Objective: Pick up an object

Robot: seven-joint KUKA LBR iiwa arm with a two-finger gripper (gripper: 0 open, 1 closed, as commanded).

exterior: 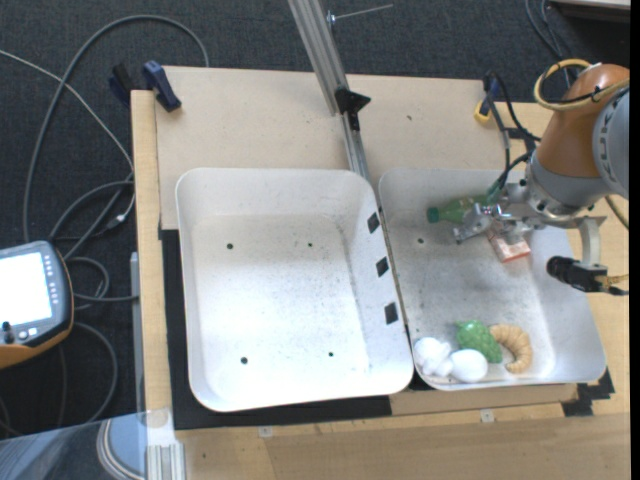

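pincer (pixel 478 224) low over the right bin's (pixel 440 288) far end, jaw state cannot tell | green object (pixel 447 211) at its tip, pink item (pixel 511 247) just beside, likely targets | near corner cluster: two white pieces (pixel 468 365), one green (pixel 480 337), one tan (pixel 513 346) | left bin (pixel 270 288) alongside

A handheld control pendant (pixel 30 298) sits at the left edge, cables (pixel 80 198) looping over dark carpet (pixel 420 18); a blue clamp (pixel 160 85) grips the bench corner.

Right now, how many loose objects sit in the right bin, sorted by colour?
Green: 2, one by the gripper, one near the front.
White: 2.
Tan: 1.
Pink-red: 1.
Total: 6.
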